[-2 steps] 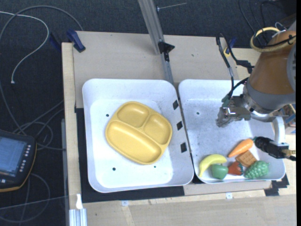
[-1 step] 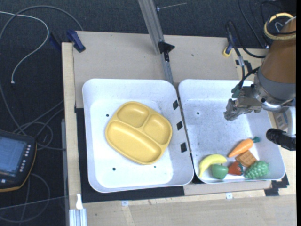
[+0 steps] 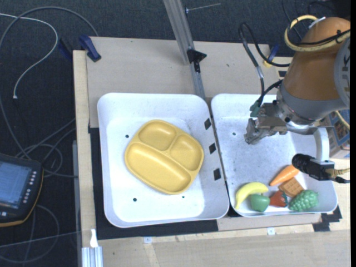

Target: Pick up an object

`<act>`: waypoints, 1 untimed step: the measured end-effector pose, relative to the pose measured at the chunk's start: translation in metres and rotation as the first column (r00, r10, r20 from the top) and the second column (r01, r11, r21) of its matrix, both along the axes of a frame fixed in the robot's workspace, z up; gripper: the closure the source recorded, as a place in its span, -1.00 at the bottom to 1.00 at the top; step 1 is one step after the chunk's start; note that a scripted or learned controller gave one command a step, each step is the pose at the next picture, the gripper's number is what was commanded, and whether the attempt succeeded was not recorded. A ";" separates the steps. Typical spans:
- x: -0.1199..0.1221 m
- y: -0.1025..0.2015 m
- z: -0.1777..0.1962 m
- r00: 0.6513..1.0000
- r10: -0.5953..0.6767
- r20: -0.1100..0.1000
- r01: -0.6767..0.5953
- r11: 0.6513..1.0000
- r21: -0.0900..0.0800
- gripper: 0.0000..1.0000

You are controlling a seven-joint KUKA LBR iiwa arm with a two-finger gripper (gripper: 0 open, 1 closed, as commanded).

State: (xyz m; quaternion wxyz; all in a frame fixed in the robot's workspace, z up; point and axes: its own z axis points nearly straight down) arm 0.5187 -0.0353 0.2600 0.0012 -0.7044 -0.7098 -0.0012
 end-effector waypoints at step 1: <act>-0.001 0.056 -0.018 1.000 0.000 -0.005 0.000 1.000 0.000 1.00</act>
